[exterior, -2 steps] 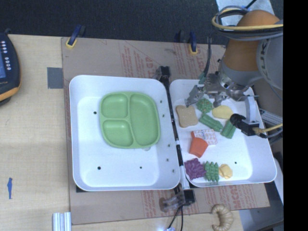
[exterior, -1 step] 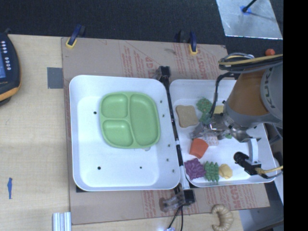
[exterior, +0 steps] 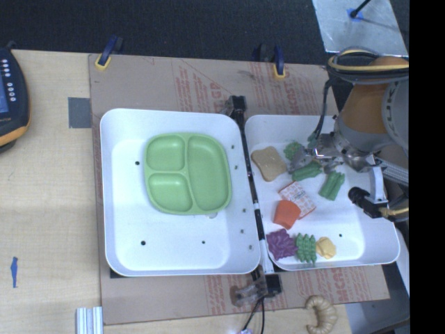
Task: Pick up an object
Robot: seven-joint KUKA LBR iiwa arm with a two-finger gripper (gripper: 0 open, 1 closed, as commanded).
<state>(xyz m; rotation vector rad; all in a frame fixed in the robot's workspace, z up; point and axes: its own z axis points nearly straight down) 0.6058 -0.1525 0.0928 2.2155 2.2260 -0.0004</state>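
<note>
On the wooden bench (exterior: 49,207): brown cardboard sheet (exterior: 174,82), clamped; left bin (exterior: 125,249) with green divided plate (exterior: 188,173); right bin (exterior: 368,245) with toy foods — orange piece (exterior: 286,213), purple piece (exterior: 280,243), yellow piece (exterior: 325,248). Gripper (exterior: 314,156) low among green pieces; finger state cannot be told.

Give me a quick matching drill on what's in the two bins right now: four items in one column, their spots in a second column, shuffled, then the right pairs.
Items:
1. green divided plate
2. orange block
3. yellow piece
4. tan piece

Places:
A. right bin, near its front edge, beside the dark green bumpy piece
B. right bin, by the wall shared with the left bin, toward the back
C. left bin, lying in its middle
D. right bin, middle, just in front of the red and white packet

Pairs: 1-C, 2-D, 3-A, 4-B
</note>
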